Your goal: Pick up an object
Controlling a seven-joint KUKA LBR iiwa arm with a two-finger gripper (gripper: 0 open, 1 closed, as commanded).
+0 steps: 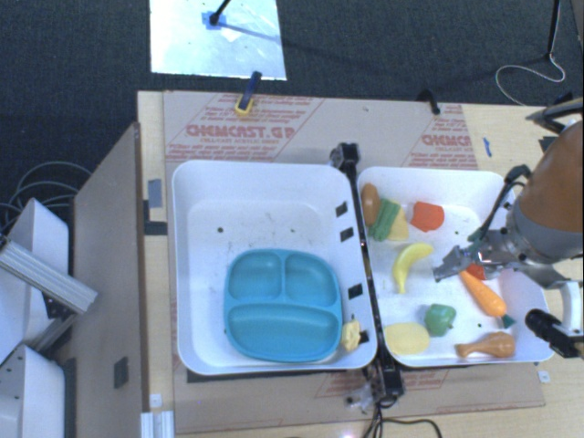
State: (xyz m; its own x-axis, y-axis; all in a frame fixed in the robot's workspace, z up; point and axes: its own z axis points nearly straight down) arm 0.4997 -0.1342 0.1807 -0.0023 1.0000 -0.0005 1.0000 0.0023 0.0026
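Note:
The right bin (456, 179) holds toy food. A yellow banana (411, 261) lies near its middle, and a red pepper (427, 215) sits behind it. An orange carrot (482, 295) lies toward the right, with a green pepper (440, 318), a pale yellow lump (407, 338) and a tan drumstick (488, 345) along the front. My gripper (449, 267) hangs low over the bin between the banana and the carrot's upper end. A small red piece (474, 271) shows just under the wrist. I see nothing clearly held.
At the back left of the right bin lie a brown piece (370, 201), a green piece (385, 217) and a yellow wedge (399, 231). The left bin (265, 176) holds a blue divided plate (283, 304) and a small yellow item (351, 336). The arm's body (552, 199) overhangs the right bin's right side.

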